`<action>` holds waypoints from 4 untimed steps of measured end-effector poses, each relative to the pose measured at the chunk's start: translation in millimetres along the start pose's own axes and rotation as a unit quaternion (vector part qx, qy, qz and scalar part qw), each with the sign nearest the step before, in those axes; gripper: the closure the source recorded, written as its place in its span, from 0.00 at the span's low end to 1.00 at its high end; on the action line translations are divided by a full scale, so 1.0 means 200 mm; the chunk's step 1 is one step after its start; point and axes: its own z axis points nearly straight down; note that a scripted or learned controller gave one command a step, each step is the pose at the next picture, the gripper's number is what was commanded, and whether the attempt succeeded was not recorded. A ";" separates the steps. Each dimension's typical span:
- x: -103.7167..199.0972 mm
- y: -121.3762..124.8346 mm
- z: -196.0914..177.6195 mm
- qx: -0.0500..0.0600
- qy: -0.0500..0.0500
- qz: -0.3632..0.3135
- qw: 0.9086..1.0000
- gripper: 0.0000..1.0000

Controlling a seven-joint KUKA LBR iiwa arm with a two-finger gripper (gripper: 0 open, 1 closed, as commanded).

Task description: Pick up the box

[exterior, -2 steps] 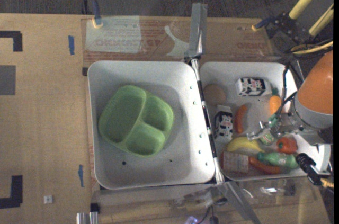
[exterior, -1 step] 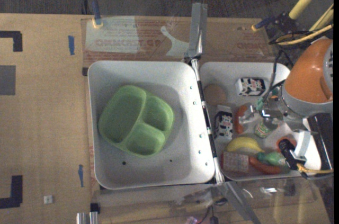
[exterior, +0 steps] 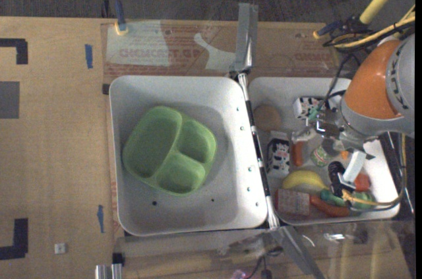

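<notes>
The green divided plate (exterior: 170,150) sits centred in the left bin (exterior: 125,99), far left of the claw (exterior: 321,126), with bare floor around it. In the right bin (exterior: 277,88), the cow-print box (exterior: 279,156) lies just left of and below the claw, near the divider (exterior: 254,146). A banana (exterior: 304,180) lies below the box. Claw state: cannot tell. The arm (exterior: 372,94) crosses the bin's right rim.

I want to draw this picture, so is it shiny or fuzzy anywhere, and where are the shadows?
In the camera view, the green tray looks sharp and casts a soft grey shadow on the left bin; the clear plastic sheet at the back shows pale glare; the small things near the gripper in the right bin look crowded and a bit fuzzy.
</notes>
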 end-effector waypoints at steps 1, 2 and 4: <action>0.12 0.04 0.17 0.041 0.004 0.000 0.999 0.00; 0.12 0.04 0.13 0.042 0.004 -0.002 0.999 1.00; 0.61 0.38 -0.32 0.045 0.002 -0.020 0.999 1.00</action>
